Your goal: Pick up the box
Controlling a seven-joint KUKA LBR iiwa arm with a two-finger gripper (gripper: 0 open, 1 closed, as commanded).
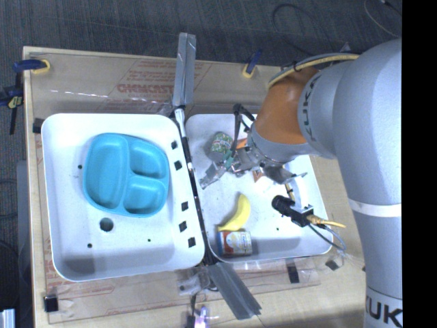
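Gripper point(217, 171) low in the right bin point(311, 250), near its left wall — grip state unreadable; banana point(236, 212) nearby.

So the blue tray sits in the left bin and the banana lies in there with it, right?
Not quite. The blue tray does sit in the left bin, but the banana lies in the right bin, just above a can near that bin's front edge. The camera view shows this.
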